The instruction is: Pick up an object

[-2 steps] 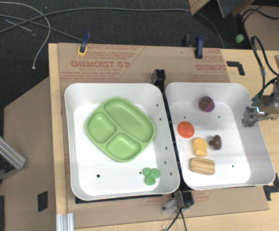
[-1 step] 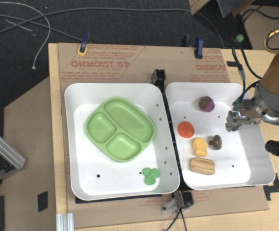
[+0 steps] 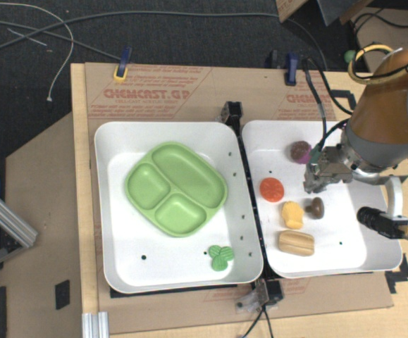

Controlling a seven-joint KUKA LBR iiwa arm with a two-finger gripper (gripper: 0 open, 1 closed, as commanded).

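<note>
The right bin (image 3: pixel 344 259) holds several small objects: a purple round piece (image 3: pixel 300 151) at the back, a red-orange disc (image 3: pixel 272 189), a yellow piece (image 3: pixel 292 215), a small dark brown piece (image 3: pixel 316 207) and a tan bread-like roll (image 3: pixel 296 243) at the front. My gripper (image 3: pixel 316 180) hangs over the middle of this bin, just behind the brown piece, right of the disc and in front of the purple piece. Nothing visible hangs from it.
The left bin (image 3: pixel 112 210) carries a green divided plate (image 3: pixel 177 187) and a small green leafy item (image 3: pixel 221 257) near its front right corner. A black divider (image 3: pixel 246 182) runs between the bins. The arm's grey and orange body (image 3: pixel 387 111) covers the right bin's far right side.
</note>
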